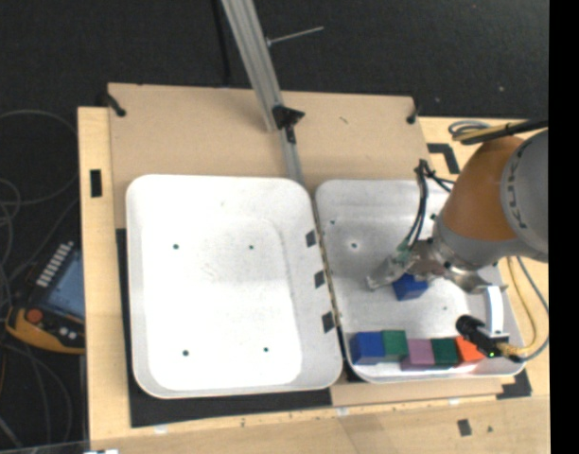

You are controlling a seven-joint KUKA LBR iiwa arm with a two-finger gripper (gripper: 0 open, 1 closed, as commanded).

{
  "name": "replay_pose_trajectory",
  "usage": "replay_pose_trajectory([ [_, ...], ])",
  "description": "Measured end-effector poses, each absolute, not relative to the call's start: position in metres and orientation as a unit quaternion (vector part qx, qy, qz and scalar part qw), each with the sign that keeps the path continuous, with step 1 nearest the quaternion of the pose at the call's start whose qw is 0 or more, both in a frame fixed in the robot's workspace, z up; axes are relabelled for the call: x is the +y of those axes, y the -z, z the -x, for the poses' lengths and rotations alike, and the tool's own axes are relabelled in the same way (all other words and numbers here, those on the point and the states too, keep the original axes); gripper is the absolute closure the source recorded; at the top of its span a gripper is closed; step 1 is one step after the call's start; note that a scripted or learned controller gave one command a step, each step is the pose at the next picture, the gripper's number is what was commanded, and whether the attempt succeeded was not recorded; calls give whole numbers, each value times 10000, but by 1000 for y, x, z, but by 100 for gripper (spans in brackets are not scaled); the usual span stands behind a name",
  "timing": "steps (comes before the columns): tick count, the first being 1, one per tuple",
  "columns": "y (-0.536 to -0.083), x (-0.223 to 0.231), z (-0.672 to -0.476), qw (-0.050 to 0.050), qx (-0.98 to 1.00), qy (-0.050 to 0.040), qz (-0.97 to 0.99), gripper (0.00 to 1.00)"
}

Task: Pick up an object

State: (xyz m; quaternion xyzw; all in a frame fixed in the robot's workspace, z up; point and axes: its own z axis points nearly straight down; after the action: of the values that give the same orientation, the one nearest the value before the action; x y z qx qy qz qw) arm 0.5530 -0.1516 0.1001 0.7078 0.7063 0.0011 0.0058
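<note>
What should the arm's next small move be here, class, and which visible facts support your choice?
Probably a short, slow lift straight up, to test the pick. The gripper sits low in the right bin, right against a blue block that lies apart from the row of blocks along the bin's near wall. Whether the block is actually gripped cannot be told from this view, so lifting would show it.

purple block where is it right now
In the camera view, the purple block lies in the right bin, along its near wall, between two green blocks.
</note>
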Motion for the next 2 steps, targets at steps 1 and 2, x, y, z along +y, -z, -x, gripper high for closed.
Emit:
replay_pose_trajectory([
  [1, -109, -152, -553, 37, 7044, -17, -7098, 100],
  [2, -113, -136, -534, -1, 7050, 3, -7092, 100],
])
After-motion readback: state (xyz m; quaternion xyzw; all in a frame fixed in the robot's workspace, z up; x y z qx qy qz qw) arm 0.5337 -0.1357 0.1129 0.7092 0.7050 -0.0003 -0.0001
